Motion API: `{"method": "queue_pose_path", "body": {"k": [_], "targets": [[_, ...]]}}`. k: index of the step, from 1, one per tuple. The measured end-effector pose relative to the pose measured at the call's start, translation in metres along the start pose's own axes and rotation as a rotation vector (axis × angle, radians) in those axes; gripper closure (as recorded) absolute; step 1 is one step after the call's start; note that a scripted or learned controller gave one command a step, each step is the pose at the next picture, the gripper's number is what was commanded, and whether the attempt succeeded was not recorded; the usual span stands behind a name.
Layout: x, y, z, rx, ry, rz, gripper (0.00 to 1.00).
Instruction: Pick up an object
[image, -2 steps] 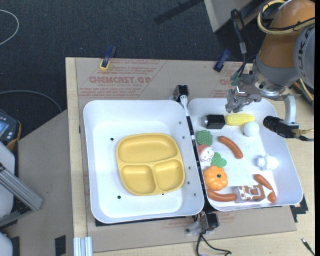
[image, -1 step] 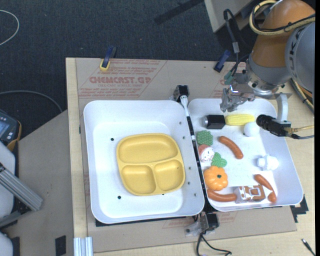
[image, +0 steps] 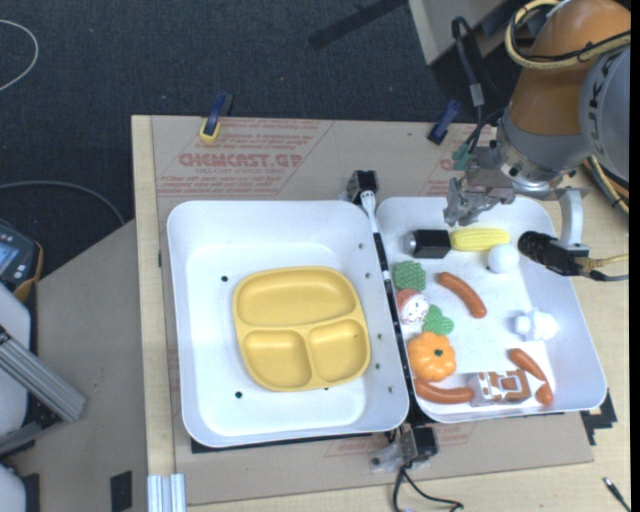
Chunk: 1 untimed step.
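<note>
While the arm (image: 560, 90) reaches in from the right, its gripper (image: 466, 208) hangs over the far end of the right bin (image: 570, 350) — just above the corn cob (image: 479, 239), though whether the fingers are spread or pressed together I cannot tell. Nearer in that bin lie a sausage (image: 462, 294), a small pumpkin (image: 432, 355) and a white ball (image: 502, 259). A yellow divided plate (image: 300, 326) sits in the left bin (image: 200, 300) — well apart from the gripper.

Just below the metallic-looking gripper (image: 468, 207), the corn cob (image: 479, 239) looks like glossy plastic. Farther off, the yellow divided tray (image: 300, 327) is smooth matt plastic, the white bins (image: 190, 300) glossy plastic, the bench board (image: 160, 160) matt brown cardboard.
</note>
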<state>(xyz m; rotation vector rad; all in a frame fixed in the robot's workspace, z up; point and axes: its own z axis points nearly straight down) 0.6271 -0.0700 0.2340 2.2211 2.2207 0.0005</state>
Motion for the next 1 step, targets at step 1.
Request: {"method": "queue_pose_path", "body": {"k": [1], "targets": [[-0.0077, -0.0074, 0.0175, 0.004, 0.000, 0.001, 1.00]]}}
